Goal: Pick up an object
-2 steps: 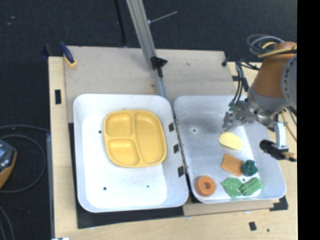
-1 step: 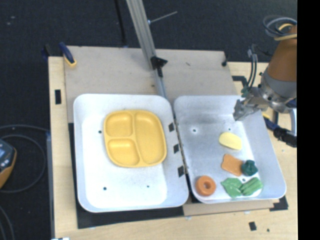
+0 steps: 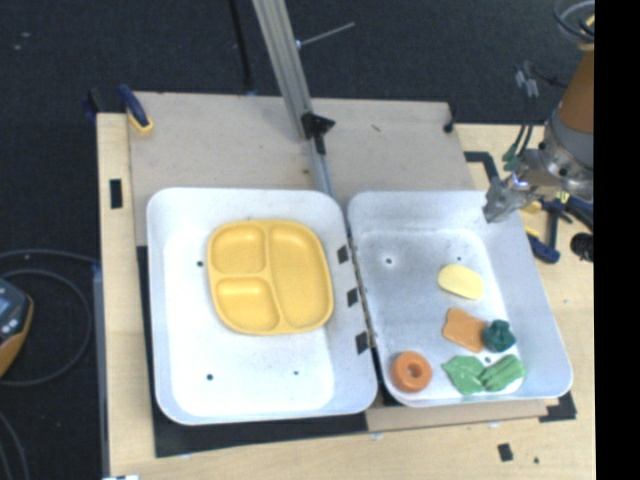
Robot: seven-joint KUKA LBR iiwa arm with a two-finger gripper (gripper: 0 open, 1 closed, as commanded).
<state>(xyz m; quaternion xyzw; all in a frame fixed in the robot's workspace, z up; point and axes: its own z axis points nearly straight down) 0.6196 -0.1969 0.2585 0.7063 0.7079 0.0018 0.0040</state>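
Pincer [image 3: 500, 206]: mine, over right bin's [image 3: 420, 218] far corner, grip state indeterminate | Target: yellow piece [image 3: 461, 282] mid-bin, standing apart | Advice: descend centred, close across its narrow side.

Glossy yellow plastic tray [image 3: 270, 276], 2 smooth white plastic bins [image 3: 175, 368], matt pale wooden bench [image 3: 380, 128], brushed metal pole [image 3: 275, 28]

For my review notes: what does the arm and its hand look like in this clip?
The arm enters at the right edge: an orange-tan band above a grey metal wrist. Thin cables, some green and blue, cluster around the wrist. The hand is a small grey metal piece at the upper right corner of the right bin. It is too small and blurred to make out its fingers.
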